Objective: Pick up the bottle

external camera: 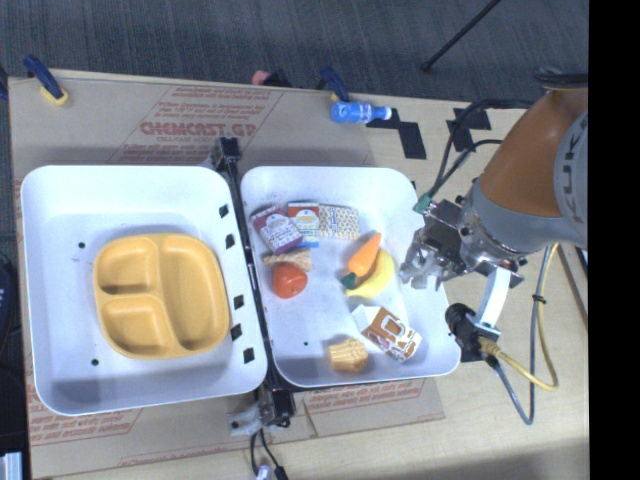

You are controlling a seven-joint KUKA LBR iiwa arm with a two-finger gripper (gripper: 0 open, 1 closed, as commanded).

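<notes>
Bottle (358, 113) lay on its side beyond the right bin's (330, 176) far rim, long axis left-right, well apart from the gripper (430, 260), whose jaw state I cannot tell.

Yellow sectioned tray (160, 294) in white left bin (45, 208); orange carrot (364, 251), yellow banana (374, 278), red tomato (290, 281) in white right bin (400, 183); blue bottle (357, 113) far on bench.

Looks like a robot lab: big grey and orange robot arm (530, 183), loose cables (520, 368), white bins (60, 368) clamped on a cardboard-covered bench (190, 118), toy food (365, 266), grey carpet (200, 18).
</notes>
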